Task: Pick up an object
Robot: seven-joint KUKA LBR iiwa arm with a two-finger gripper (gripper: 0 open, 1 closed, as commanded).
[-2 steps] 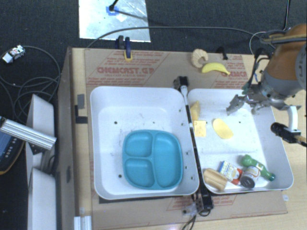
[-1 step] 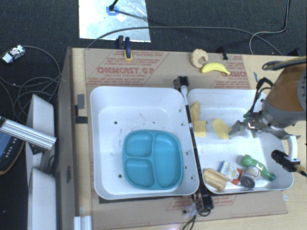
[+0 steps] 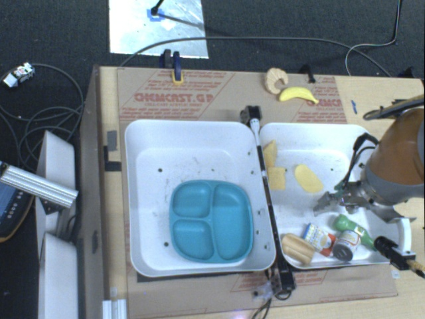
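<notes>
Green bottle (image 3: 350, 226) lies flat, long axis diagonal; end effector (image 3: 345, 201) above.

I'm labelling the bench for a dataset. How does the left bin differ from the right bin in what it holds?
The left bin holds one thing, a blue divided plate; the right bin holds several small items, among them yellow pieces and a green bottle. The arm reaches over the right bin, not the left bin. Both are shallow, white and sit side by side.
</notes>
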